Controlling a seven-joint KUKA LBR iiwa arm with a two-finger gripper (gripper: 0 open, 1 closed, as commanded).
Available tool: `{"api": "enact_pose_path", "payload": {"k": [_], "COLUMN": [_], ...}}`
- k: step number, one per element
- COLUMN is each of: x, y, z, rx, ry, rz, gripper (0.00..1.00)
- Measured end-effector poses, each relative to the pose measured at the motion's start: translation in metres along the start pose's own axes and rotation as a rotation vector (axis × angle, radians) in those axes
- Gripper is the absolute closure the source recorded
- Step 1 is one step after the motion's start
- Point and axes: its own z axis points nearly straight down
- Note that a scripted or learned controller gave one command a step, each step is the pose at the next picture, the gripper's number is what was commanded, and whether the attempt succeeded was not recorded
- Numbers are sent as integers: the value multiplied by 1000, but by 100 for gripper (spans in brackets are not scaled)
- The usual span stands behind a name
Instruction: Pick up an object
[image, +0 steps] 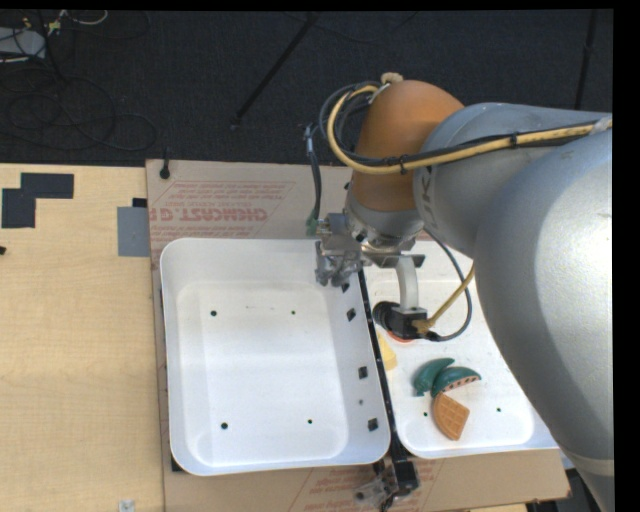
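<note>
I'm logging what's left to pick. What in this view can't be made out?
- Right bin: far and right parts hidden by the arm, camera view.
- Yellow thing at that bin's left wall: partly under the arm, camera view; shape unclear.
- Green thing: too small to identify.

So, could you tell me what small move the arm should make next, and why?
Probably slide the gripper toward the view's lower right, over the shallow white right-hand bin. It sits above the far end of the divide between the bins, while the teal curved piece and the orange wedge lie nearer that bin's front.
</note>
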Motion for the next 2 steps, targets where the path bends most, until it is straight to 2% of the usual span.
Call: {"api": "enact_pose_path", "payload": {"k": [1,2], "x": [43,70], "y": [12,10], "z": [-99,-30], "rx": [-11,5], "ry": [2,-1], "rz": [-2,1], "gripper": [100,100]}}
